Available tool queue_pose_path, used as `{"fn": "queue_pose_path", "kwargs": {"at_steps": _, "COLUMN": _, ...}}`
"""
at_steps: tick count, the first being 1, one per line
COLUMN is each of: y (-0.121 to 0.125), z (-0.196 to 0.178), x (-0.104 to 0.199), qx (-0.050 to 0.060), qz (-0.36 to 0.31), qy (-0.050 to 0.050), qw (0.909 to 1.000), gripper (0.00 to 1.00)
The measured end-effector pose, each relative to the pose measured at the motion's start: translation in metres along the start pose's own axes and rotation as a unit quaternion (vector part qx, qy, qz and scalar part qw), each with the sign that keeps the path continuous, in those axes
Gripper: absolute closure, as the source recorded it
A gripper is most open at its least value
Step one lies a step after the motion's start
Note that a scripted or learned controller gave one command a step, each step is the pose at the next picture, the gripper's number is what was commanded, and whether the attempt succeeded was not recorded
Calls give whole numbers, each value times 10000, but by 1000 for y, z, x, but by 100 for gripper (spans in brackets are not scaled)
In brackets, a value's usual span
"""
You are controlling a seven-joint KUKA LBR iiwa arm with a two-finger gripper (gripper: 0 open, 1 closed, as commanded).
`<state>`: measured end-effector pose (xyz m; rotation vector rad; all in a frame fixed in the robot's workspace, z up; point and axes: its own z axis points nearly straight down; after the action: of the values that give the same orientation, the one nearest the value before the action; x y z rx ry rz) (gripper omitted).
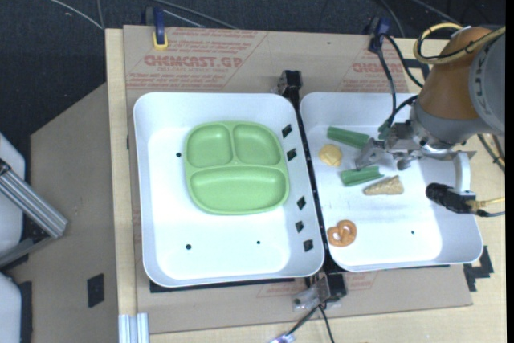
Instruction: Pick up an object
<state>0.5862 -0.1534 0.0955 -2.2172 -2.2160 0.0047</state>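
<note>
My gripper (pixel 379 154) hangs low over the middle of the right bin (pixel 450 249), reaching in from the right. Just below and left of it lies a short green stick (pixel 359 176). A tan wedge-shaped piece (pixel 384 187) rests right beside that stick. A longer green piece (pixel 346 136) lies up and left of the gripper, and a small yellow lump (pixel 330 155) sits to its left. An orange pretzel-shaped item (pixel 342 234) lies near the bin's front left corner. Nothing shows as held.
The left bin (pixel 161 245) holds a green divided plate (pixel 236 167). A row of black clips runs along the wall between the two bins (pixel 301 197). The right bin's front right floor is bare white.
</note>
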Motion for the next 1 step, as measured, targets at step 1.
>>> {"fn": "queue_pose_path", "kwargs": {"at_steps": 1, "y": 2, "z": -15, "x": 0, "qx": -39, "qz": -1, "qy": -8, "qw": 10000, "gripper": 100}}
